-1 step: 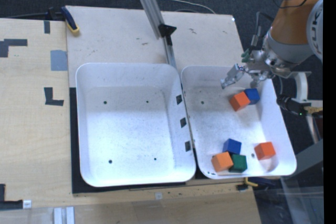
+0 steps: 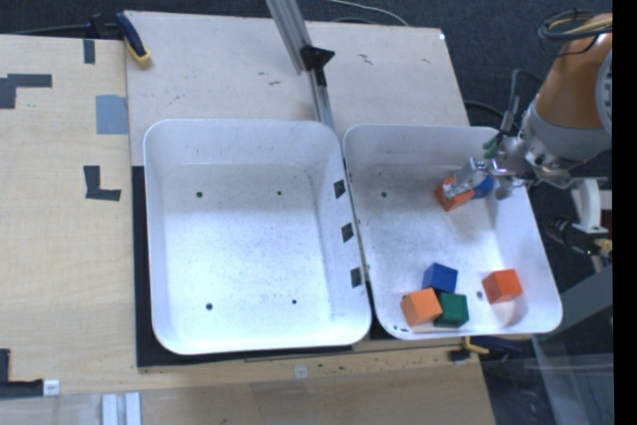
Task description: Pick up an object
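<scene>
1. Nearest the camera, four blocks lie along the right bin's [image 2: 518, 259] front edge: an orange block [image 2: 421, 306] touching a green block [image 2: 453, 311], a blue block [image 2: 439, 278] just behind them, and a red-orange block [image 2: 502, 286] apart to their right.
2. Left of these, the left bin [image 2: 164, 244] adjoins.
3. Farther back, the gripper [image 2: 470, 186] is closed around a red and blue object [image 2: 456, 193], over the right bin.

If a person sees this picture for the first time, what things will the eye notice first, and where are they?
The eye goes first to the coloured blocks in the right bin: an orange block, a blue block, a green block and a red-orange block near its front edge. Higher in that bin, the gripper reaches in from the right, at a red-and-blue object. The left bin is plain white beside it.
</scene>
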`<state>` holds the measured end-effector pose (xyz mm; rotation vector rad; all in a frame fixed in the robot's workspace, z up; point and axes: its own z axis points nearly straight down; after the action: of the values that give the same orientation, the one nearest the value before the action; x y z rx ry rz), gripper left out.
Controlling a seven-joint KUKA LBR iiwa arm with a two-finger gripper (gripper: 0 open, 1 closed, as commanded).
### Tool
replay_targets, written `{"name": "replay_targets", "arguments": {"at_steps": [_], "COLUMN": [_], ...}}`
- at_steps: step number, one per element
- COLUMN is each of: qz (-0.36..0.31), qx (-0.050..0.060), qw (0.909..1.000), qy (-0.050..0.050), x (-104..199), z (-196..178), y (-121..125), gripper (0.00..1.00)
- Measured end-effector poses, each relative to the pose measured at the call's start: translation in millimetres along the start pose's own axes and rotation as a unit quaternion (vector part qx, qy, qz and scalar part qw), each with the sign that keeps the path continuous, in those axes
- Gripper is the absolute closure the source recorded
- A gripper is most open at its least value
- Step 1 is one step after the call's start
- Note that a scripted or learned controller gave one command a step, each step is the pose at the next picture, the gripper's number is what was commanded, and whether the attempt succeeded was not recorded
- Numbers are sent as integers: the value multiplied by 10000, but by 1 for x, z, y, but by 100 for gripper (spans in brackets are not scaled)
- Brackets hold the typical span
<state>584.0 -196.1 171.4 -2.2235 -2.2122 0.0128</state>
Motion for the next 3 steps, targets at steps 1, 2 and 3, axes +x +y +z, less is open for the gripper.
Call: {"name": "replay_targets", "arguments": {"at_steps": [1,2,3], "qz": [-40,-65,-39], "qx": [-147,-135,-35], "qw": [9999,9999,10000], "qy": [-30,-5,9], "x": [-12,56,76], "z": [57,71,79], "y": [58,30,15], "gripper": [0,0,0]}}
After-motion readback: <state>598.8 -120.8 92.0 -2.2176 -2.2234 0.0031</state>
